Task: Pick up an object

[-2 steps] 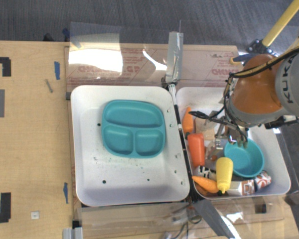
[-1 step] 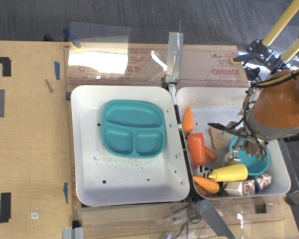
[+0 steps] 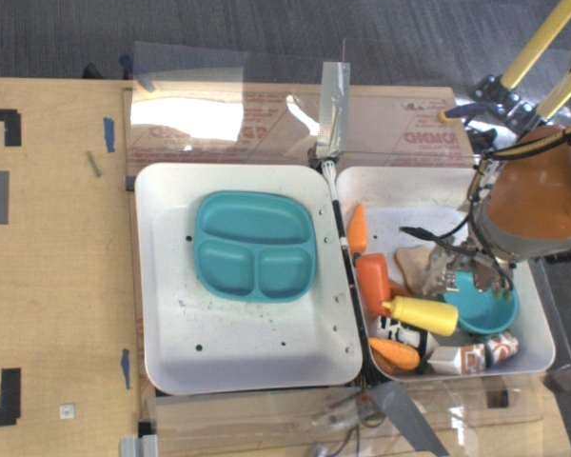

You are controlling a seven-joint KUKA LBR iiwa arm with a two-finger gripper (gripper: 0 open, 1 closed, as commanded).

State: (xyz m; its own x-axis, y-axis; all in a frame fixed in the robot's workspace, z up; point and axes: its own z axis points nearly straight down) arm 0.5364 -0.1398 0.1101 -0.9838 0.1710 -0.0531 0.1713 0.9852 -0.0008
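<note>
The right bin [image 3: 414, 190] holds a jumble of things. My gripper [image 3: 471, 272] hangs low over the left rim of a teal bowl [image 3: 493, 312], with the arm's orange band just above it to the right. A yellow bottle [image 3: 424, 314] lies on its side left of the bowl. A tan piece [image 3: 412, 263] rests behind the bottle, close to the gripper's left side. An orange-red block [image 3: 372, 284] and a carrot [image 3: 358, 228] lie along the bin's left wall. The arm hides part of the bowl.
A second carrot [image 3: 396, 353], a black-and-white item [image 3: 391, 330] and a white tube with orange print [image 3: 474, 355] lie at the right bin's front. In the left bin [image 3: 171, 350] sits a teal divided plate [image 3: 255, 246]. Clear plastic sheets stand behind both bins.
</note>
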